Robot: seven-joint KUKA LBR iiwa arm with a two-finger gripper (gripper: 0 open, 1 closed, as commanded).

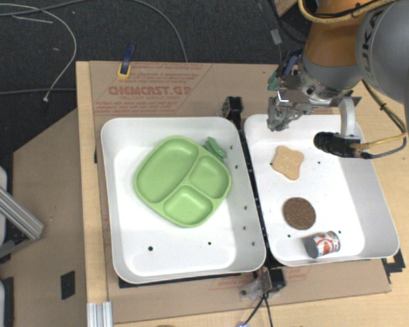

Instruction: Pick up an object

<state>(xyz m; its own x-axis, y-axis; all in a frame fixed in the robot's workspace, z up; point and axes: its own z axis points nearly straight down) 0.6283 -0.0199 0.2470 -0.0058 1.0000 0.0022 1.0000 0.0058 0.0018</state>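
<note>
The right bin holds three loose things. A tan, lobed flat piece lies near its middle, a brown round disc sits below that, and a small red and silver can lies on its side near the front edge. My gripper hangs over the far left corner of this bin, a short way above and behind the tan piece. Nothing shows in its grasp. The left bin holds a green divided plate with a small dark green piece at the plate's far right edge.
The grey arm with its orange band reaches in from the upper right over the right bin's back edge. A black clamp sits between the bins at the back. Cables trail on the dark floor behind the cardboard base.
</note>
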